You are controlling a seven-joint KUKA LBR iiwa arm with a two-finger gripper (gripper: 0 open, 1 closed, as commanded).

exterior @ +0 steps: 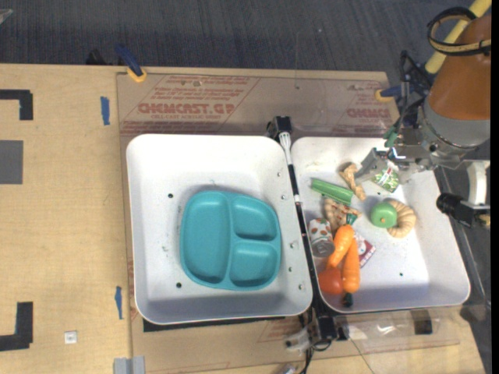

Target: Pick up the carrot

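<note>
The orange carrot [346,257] lies in the front left part of the right bin [437,275], pointing toward the near rim, with a red round fruit [330,282] against its left side. My gripper [385,160] hangs over the back of the same bin, well behind and to the right of the carrot. A small green and white packet [387,180] sits just under it. Nothing of the carrot is near the gripper.
Around the carrot lie a green apple [382,213], a tan bread ring [403,218], a long green vegetable [331,187], a small can [320,236] and a red packet [363,250]. The left bin [148,209] holds a teal divided plate [231,240].
</note>
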